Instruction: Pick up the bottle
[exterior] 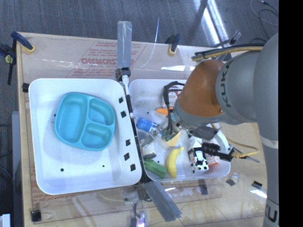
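Over the right bin (142,90), the end effector (166,132) hovers beside the bottle (146,125); its grip state is unclear.

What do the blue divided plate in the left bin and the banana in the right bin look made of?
The plate looks like moulded plastic: one even light blue, smooth, with soft rounded compartment walls and a slight sheen. The banana is probably a plastic toy: flat uniform yellow, no spots, though the view is too coarse to be sure.
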`<state>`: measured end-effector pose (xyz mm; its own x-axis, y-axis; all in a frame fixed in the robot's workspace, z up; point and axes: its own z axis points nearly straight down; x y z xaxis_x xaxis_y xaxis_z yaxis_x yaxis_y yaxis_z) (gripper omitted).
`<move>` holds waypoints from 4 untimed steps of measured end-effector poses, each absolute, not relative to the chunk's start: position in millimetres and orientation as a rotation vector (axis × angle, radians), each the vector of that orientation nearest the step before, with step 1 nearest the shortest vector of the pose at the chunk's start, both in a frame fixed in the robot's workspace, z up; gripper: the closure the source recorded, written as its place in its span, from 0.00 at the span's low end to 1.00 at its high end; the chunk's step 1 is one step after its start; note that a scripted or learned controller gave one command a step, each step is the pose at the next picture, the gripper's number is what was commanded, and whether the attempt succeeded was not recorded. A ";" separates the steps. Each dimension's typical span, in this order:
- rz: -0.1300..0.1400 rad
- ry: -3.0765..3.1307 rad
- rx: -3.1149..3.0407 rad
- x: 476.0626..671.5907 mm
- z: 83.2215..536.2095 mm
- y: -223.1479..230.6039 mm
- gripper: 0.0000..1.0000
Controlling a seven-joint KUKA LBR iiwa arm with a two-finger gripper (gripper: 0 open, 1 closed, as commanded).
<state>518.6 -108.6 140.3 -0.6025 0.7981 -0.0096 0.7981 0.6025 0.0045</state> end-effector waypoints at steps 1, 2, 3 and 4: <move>-0.010 2.631 1.668 523.4 114.1 -118.1 0.00; -0.038 2.906 1.298 566.0 106.8 -124.8 0.00; -0.133 2.909 1.554 595.2 95.1 -129.3 0.00; 0.000 2.871 1.276 614.8 91.9 -188.8 0.00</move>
<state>614.8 -188.8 91.9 -0.6700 0.7423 0.0008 0.7423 0.6700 -0.0002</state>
